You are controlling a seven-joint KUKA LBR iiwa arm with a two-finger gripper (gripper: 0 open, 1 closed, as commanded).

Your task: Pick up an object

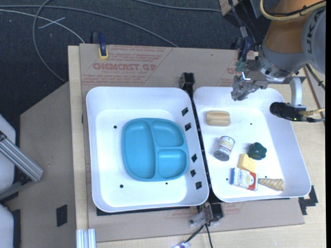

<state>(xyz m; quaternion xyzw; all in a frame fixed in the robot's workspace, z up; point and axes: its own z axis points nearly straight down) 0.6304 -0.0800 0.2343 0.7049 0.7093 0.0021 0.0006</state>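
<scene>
The claw (242, 90) hovered over the right bin's (289, 138) far edge; I cannot tell its state. A tan block (218, 118), small can (224, 148) and green toy (256, 151) lay below it

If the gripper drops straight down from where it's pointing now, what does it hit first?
Probably bare bin floor. The gripper hangs over the far edge of the right bin, and the tan bread-like block lies nearer the camera and a little left, apparently off that line. Depth is hard to judge from this slanted view.
</scene>
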